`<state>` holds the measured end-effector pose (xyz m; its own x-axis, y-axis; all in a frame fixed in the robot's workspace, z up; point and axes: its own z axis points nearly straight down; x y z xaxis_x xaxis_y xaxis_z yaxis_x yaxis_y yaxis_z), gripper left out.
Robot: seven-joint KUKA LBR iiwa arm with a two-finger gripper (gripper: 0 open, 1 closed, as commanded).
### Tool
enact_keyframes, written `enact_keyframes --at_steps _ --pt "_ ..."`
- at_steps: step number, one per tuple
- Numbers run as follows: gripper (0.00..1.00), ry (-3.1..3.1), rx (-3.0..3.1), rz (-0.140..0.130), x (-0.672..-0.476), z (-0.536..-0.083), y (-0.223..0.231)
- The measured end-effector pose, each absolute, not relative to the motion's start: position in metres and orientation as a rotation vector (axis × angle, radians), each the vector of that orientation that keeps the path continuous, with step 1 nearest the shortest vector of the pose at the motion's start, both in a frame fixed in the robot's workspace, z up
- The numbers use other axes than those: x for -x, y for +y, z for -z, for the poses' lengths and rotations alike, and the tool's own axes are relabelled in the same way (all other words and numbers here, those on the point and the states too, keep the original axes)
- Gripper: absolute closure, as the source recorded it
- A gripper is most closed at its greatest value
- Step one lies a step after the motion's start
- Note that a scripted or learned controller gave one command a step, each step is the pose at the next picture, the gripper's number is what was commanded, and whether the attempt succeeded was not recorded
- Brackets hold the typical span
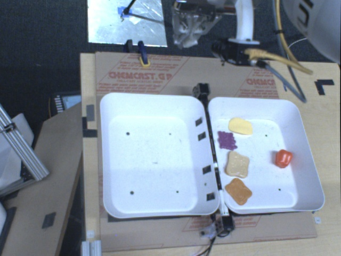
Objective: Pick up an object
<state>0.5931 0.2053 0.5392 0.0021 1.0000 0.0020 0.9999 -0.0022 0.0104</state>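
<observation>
Camera view, task not yet begun — the tool [187, 32], its opening impossible to judge, hangs high beyond the bins, while five small objects, among them a red piece [283, 158], lie ungrasped in the right bin [303, 143].

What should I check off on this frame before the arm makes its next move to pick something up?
1. Candidates present: ok. The right bin holds a yellow piece, purple piece, beige slice, brown piece and red piece.
2. Easy target: ok. The red piece lies apart from the rest.
3. Crowding: not ok. The purple piece, beige slice and brown piece lie close together near the divider.
4. Pincer position: not ok. The pincer is above the bench's far edge, not over either bin.
5. Pincer opening: cannot tell.
6. Pincer load: ok. Nothing visible in it.
</observation>
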Motion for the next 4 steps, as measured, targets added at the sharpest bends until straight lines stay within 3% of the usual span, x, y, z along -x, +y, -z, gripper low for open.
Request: enact_keyframes --at_steps 1,4 --pt "1.0 2.233 -2.212 -0.003 -0.514 -0.536 0.231" --pt "1.0 2.237 -2.204 -0.015 -0.517 -0.569 0.23"
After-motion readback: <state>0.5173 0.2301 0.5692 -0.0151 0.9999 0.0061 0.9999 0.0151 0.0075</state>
